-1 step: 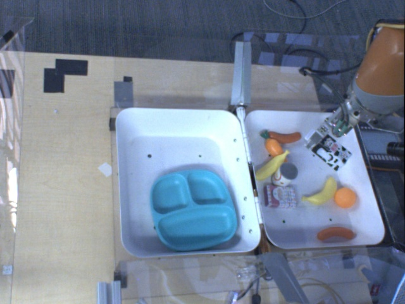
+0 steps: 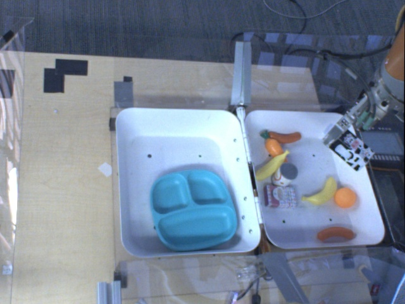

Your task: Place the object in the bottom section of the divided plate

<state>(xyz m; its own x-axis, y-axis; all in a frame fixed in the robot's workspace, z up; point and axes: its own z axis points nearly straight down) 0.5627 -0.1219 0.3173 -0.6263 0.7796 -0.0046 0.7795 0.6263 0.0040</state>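
A blue divided plate (image 2: 193, 210) lies in the left bin (image 2: 136, 170), with its large bottom section nearest the front and two small sections behind it. The right bin (image 2: 373, 223) holds a carrot (image 2: 286, 137), a small orange fruit (image 2: 273, 147), two bananas (image 2: 271, 166) (image 2: 321, 192), a grey-capped bottle (image 2: 286, 173), a red-and-white packet (image 2: 280, 196), an orange (image 2: 345, 197) and a brown sausage (image 2: 336, 234). My gripper (image 2: 350, 143) hangs over the right bin's far right edge, apart from all of these. Nothing shows in its grasp.
A metal divider post (image 2: 240, 75) runs up between the bins at the back. Cables (image 2: 297, 8) lie on the dark floor beyond the bench. The wooden bench top (image 2: 63, 170) stretches out left of the bins.
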